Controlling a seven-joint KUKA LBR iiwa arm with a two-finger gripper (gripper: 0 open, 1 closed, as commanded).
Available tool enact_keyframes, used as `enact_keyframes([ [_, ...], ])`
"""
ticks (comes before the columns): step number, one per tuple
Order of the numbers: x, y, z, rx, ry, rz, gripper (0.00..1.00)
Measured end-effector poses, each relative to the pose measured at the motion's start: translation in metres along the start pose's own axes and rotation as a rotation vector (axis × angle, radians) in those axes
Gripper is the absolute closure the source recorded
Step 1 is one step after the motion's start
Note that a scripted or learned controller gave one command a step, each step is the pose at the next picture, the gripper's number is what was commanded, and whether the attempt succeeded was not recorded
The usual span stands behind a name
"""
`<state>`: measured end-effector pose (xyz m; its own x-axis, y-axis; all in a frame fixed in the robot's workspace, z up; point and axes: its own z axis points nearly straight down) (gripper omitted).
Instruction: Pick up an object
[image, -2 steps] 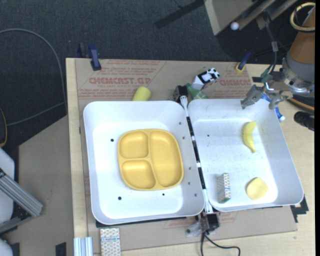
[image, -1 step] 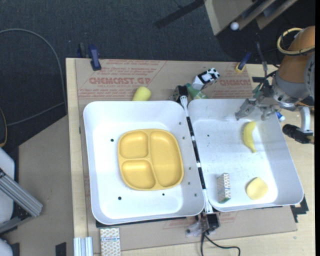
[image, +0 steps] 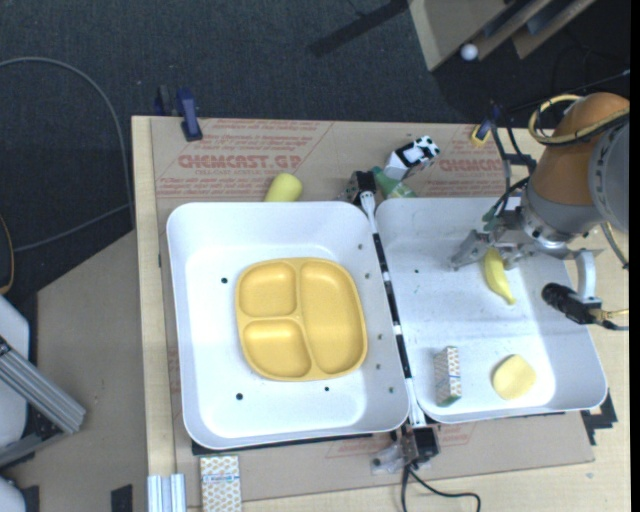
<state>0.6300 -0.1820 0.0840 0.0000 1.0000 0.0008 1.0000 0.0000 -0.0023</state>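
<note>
A yellow banana (image: 499, 279) lies in the right bin (image: 420, 300), near its back right. My gripper (image: 490, 252) hangs right over the banana's upper end. It is open, with one grey finger (image: 462, 256) splayed to the left and the other by the banana's right side. A pale yellow round piece (image: 513, 377) rests at the bin's front right. A small patterned packet (image: 447, 374) lies to the left of that piece.
The left bin (image: 200, 300) holds a yellow divided plate (image: 301, 319). On the bench behind the bins lie a yellow object (image: 284, 187), a black-and-white toy (image: 414, 155) and a blue clamp (image: 187, 113). The arm's grey and orange wrist (image: 575, 170) stands over the right bin's back corner.
</note>
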Motion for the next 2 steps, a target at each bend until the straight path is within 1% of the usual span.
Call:
enact_keyframes([
  [1,0.0,0.001,-0.011,-0.004,-0.001,0.001,1.0],
  [2,0.057,0.035,0.0,0.008,0.001,-0.001,1.0],
])
